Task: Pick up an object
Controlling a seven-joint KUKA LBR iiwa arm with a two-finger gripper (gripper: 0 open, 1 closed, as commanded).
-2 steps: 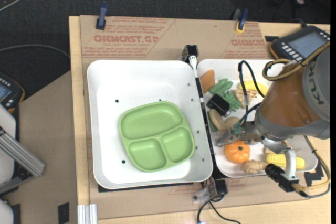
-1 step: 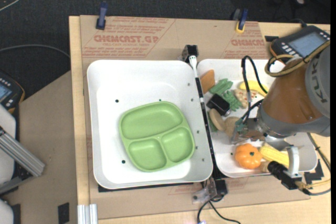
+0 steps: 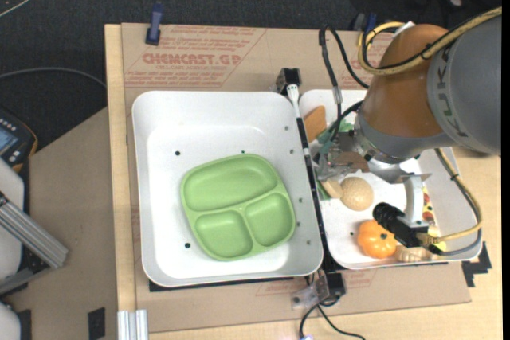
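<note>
My gripper (image 3: 335, 162) hangs low over the left side of the right bin (image 3: 458, 207), mostly hidden under the orange wrist band. Just below it lies a beige egg-shaped object (image 3: 356, 193). A small orange pumpkin-like object (image 3: 375, 240) sits nearer the bin's front edge, with a small tan piece (image 3: 413, 255) to its right. A brown object (image 3: 315, 122) lies at the bin's far left corner. A pale green-white piece (image 3: 328, 187) sits close beside the gripper, against the bin's left wall.
The left bin (image 3: 159, 131) holds a green divided plate (image 3: 237, 205). A red and yellow item (image 3: 429, 211) peeks out at the right bin's right side. Both bins rest on a cardboard sheet (image 3: 199, 52). The arm covers the right bin's back half.
</note>
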